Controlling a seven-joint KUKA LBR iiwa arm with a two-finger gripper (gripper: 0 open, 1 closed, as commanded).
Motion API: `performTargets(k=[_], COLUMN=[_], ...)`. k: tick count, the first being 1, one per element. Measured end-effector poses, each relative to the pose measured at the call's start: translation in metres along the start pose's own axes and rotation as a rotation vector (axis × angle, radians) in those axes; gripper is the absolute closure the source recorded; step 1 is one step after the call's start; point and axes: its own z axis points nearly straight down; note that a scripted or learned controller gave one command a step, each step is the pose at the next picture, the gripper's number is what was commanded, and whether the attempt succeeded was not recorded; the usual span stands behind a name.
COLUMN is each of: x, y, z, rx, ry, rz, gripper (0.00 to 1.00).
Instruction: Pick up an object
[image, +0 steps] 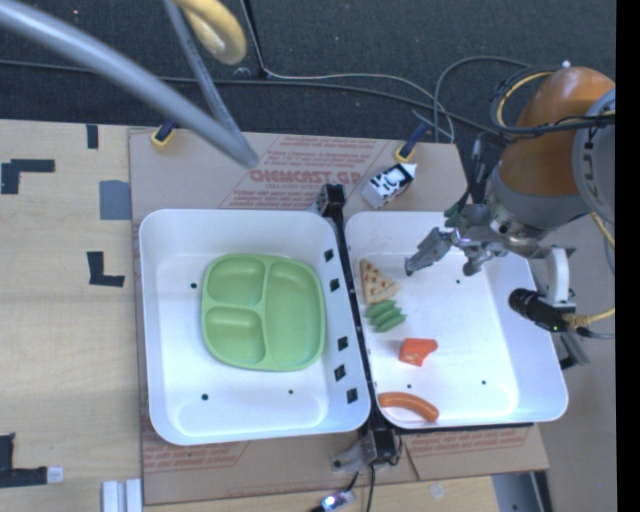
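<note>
Open gripper (447, 257) above the right bin (520, 395)
Orange hot dog (409, 406) lies sideways by the near wall; bins sit on cardboard (300, 170).

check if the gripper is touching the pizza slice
Apart. The camera view shows bare white bin floor between the gripper and the pizza slice.
</note>
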Motion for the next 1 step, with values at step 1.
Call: performTargets(k=[1], x=[-0.0073], y=[0.0055], z=[0.0512], rx=[0.004], ry=[-0.001], rz=[0.001], gripper=[0.00])
